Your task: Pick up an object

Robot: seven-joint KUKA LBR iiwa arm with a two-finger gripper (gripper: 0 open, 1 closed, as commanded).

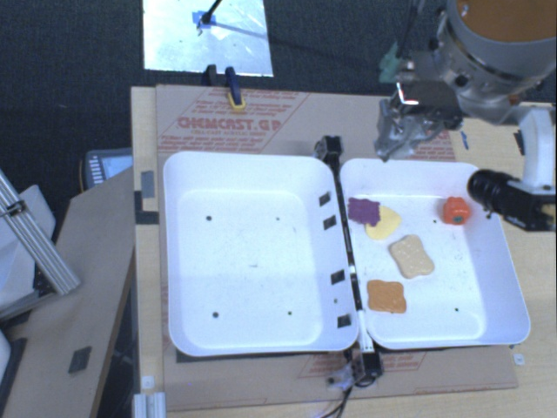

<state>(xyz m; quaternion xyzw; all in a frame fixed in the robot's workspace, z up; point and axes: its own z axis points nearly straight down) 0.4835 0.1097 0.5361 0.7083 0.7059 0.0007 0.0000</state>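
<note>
With its jaws hanging beyond the right bin's far rim, their state impossible to tell, the purple piece is lying against that bin's left wall, looking light, rigid, best pinched across its narrow sides.

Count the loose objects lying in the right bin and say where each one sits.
5. Purple piece near the divider, yellow piece touching it, orange-red piece near the far right wall, tan piece mid-bin, orange piece nearest the front. None looks hidden.
</note>
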